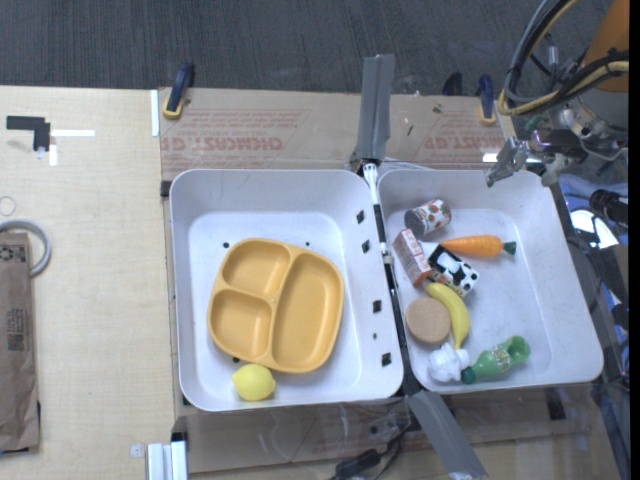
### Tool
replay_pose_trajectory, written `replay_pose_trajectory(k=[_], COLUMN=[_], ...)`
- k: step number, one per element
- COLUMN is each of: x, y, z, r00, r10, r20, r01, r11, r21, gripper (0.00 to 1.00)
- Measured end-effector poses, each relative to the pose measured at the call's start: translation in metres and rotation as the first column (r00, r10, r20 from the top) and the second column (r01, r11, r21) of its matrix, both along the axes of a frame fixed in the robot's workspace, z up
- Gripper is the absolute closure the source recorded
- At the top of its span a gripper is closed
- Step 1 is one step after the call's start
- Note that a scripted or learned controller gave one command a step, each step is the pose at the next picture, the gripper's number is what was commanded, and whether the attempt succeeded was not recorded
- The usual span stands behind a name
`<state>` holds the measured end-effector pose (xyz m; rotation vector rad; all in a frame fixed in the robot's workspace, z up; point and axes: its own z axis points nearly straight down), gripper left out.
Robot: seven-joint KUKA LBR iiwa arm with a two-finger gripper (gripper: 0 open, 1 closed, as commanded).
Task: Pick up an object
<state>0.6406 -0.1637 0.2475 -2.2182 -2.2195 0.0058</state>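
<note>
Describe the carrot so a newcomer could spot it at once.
Look in the right bin, the one crowded with small items. Near its upper middle, right of a small can and above the banana, lies the carrot. It is the only orange, tapered thing there, with a green tip pointing right.

Light wood tabletop [80, 268]. Directly on it: two white bins side by side, left bin [185, 298] and right bin [560, 298], touching along the middle; printed cardboard sheet [260, 128] beneath their far edges; brown paper bag [15, 338] at left edge.

yellow plate [277, 306], lemon [254, 382], carrot [473, 247], banana [452, 309]
</note>
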Motion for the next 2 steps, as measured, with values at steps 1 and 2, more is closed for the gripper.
replay_pose_trajectory(k=[1,2], x=[-0.008,-0.047], y=[-0.022,0.003], z=[-0.154,-0.159], r00=[0.997,0.995], r10=[0.073,-0.1], r20=[0.003,0.001], r01=[-0.073,0.1], r11=[0.997,0.995], r21=[-0.001,0.0], gripper=[0.0,0.0])
